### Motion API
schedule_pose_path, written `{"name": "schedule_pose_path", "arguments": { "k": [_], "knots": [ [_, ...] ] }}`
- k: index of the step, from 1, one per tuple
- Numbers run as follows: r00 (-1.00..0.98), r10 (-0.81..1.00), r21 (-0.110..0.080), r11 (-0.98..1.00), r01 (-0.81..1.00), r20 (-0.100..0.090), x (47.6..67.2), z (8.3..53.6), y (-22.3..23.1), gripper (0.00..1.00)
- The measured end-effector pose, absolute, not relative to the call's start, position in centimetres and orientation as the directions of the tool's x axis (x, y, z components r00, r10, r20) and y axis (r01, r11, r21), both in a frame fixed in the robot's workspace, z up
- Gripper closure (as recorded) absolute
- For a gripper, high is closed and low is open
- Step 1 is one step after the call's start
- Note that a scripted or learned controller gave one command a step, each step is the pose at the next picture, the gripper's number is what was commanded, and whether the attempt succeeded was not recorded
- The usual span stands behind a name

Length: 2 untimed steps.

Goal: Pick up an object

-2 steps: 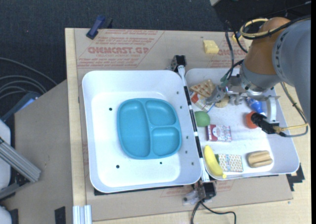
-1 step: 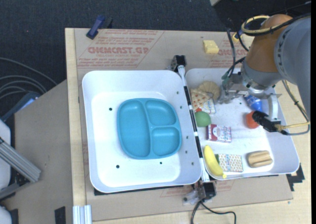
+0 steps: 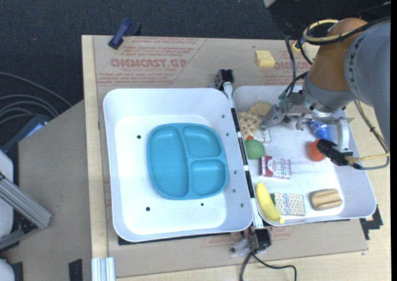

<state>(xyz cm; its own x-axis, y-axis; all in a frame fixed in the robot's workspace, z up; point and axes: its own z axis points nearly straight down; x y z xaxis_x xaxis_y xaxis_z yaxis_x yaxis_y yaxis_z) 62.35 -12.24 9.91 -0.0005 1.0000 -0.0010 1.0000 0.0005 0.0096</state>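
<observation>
We note the banana (image 3: 267,202) at the right bin's (image 3: 363,194) near edge, closest to the camera. The gripper (image 3: 291,114) hangs over that bin's far end; whether it is parted or closed we cannot tell. Just left lies the waffle (image 3: 249,126), the green fruit (image 3: 254,148) nearer. Crowding risks a glancing, failed grasp.

Dark grey carpeted floor (image 3: 74,0) surrounds the brown cardboard-covered surface (image 3: 180,66); black cables (image 3: 18,97) lie on the floor at left.
</observation>
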Motion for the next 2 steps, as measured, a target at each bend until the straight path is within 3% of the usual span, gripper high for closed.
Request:
{"name": "schedule_pose_path", "arguments": {
  "k": [1,2],
  "knots": [
    [0.014,1.0,-0.045,-0.013,0.999,0.005,65.81,8.27,-11.6,0.0],
    [0.012,1.0,-0.054,-0.012,0.998,0.001,65.61,9.18,-11.77,1.0]
  ]
}}
